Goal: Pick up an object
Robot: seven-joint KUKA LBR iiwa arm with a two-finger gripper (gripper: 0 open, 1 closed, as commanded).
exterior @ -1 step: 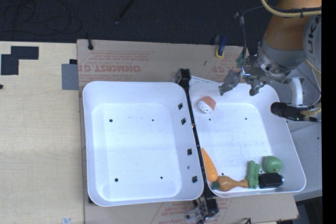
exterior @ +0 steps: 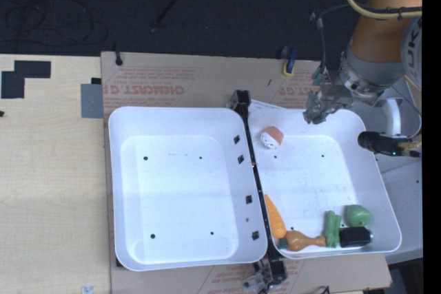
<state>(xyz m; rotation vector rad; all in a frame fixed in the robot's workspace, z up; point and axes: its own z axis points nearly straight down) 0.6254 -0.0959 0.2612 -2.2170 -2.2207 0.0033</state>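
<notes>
My gripper (exterior: pixel 314 113) hangs over the far rim of the right bin (exterior: pixel 375 175), with nothing seen between its fingers. A small orange-and-white piece (exterior: pixel 271 137) lies at the right bin's far left, to the gripper's lower left. Along the near edge of that bin lie an orange carrot (exterior: pixel 274 215), a tan-orange pear-shaped piece (exterior: pixel 303 240), a green ridged stick (exterior: pixel 332 228), a green round piece (exterior: pixel 357 215) and a black block (exterior: pixel 355 237).
The left bin (exterior: pixel 124 148) sits beside the right one, with a black clip strip (exterior: pixel 249 169) along their shared edge. Both bins rest on a cardboard sheet (exterior: pixel 179 79). A blue-and-yellow clamp (exterior: pixel 289 60) stands at the cardboard's far edge.
</notes>
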